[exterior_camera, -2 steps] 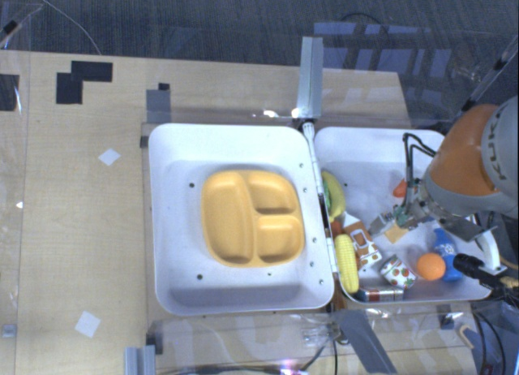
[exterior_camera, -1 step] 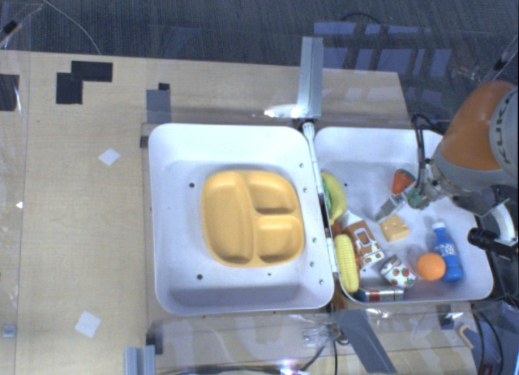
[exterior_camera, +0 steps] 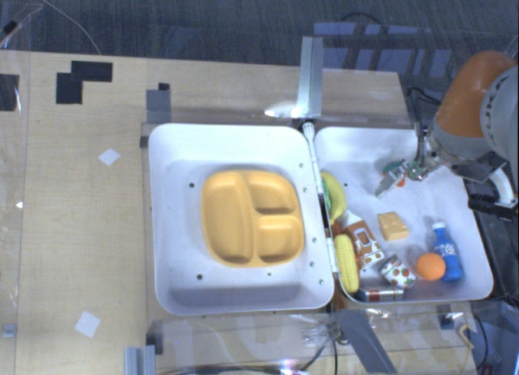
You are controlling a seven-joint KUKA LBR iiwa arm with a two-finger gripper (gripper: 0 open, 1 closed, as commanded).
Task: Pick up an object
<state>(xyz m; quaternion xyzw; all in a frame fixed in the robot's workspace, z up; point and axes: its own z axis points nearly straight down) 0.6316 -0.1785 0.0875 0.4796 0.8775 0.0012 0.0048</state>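
I see the end effector (exterior_camera: 392, 180) low in the right bin (exterior_camera: 478, 284), fingers slightly apart and clamping nothing. The cheese block (exterior_camera: 392, 226) lies just below it, apart; the orange (exterior_camera: 431, 267) sits farther off.

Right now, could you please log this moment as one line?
phase: approach | gripper: over right bin, nothing visibly held | nearest: cheese block | left bin: yellow tray
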